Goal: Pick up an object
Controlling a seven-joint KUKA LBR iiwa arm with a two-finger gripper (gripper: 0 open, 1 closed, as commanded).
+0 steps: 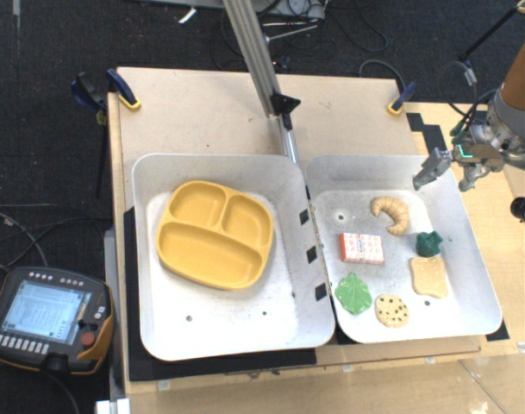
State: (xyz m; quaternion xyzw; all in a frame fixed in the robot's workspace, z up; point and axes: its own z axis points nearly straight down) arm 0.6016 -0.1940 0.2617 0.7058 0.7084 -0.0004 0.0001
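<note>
Gripper (450,172) hovers over the far right corner of the right bin (469,317), fingers spread apart, nothing between them. Candidate objects all lie in that bin: croissant (393,213) nearest the gripper, red-and-white box (362,248) toward the middle, dark green piece (428,244) just above a slice of toast (429,277), green leaf (354,293) beside a cookie (391,310) at the near edge. Left bin (159,326) holds a yellow divided plate (216,234) (three compartments). Teach pendant (45,317) sits off the bench, lower left.
</note>
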